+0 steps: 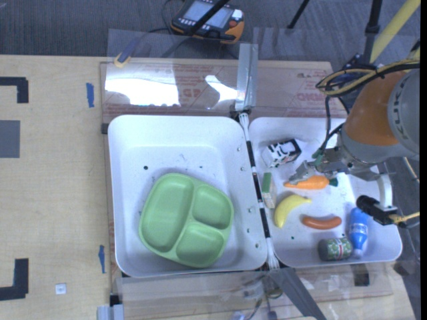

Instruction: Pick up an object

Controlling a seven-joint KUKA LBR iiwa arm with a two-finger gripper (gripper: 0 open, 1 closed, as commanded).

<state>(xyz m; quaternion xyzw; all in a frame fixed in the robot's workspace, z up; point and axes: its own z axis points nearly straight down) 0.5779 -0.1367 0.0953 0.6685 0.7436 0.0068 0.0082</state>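
Observation:
My gripper (312, 171) hangs low over the right bin (387, 252), just above the back edge of an orange toy carrot (308, 184). I cannot tell if it touches the carrot. A black-and-white toy (283, 152) lies just behind and to the left of it. In front of the carrot lie a yellow banana (288, 209) and a red sausage (321, 223). Near the bin's front right are a blue bottle (359, 231) and a green can (335, 248).
The left bin (133, 145) holds a green divided plate (187, 220). A raised ridge (257, 192) divides the two bins. A clear plastic sheet (173, 85) and a handheld controller (205, 17) lie behind the bins.

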